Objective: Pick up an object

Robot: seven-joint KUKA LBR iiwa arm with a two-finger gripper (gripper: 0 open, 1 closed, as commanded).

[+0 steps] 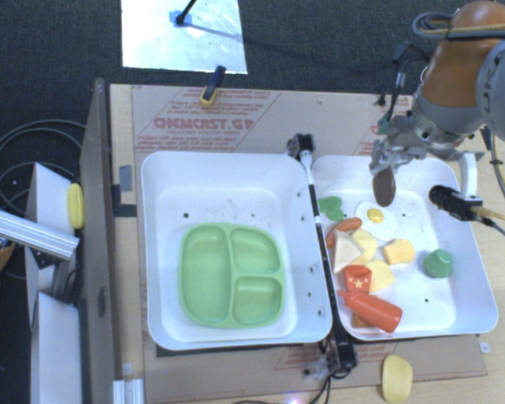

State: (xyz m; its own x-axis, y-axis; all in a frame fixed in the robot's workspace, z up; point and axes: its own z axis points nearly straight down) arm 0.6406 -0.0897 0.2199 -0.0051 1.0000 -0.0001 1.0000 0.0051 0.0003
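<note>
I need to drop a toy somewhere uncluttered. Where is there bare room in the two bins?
Left bin: bare floor behind the green tray. Right bin: bare between the green ball and the near rim. Crowded around the fried egg.

I see two white bins point(236, 171), a pale green tray point(231, 274) in the left one, and in the right a red bottle point(373, 308), yellow cheese point(398, 252), a green ball point(438, 263) and a white-and-yellow egg point(377, 219).
</note>
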